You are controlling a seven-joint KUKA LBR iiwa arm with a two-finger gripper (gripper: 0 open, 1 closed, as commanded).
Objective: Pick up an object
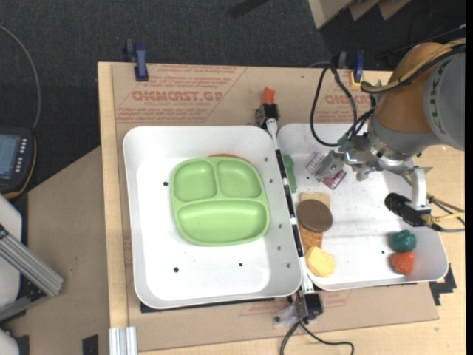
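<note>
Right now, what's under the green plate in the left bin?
A thin reddish edge pokes out past the plate's far rim. The rest of it is covered by the plate, so I cannot tell what it is.

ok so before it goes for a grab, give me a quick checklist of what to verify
1. Is the gripper over the right bin: ok, it is above the bin's upper left part.
2. Is anything already held: cannot tell.
3. Are there things to pick in that bin: ok, a brown disc, a yellow chip, a teal lump and a red lump lie there.
4. Is the brown disc free of its neighbours: not ok, it touches an orange cracker.
5. Is the green plate out of the way: ok, it sits in the left bin.
</note>
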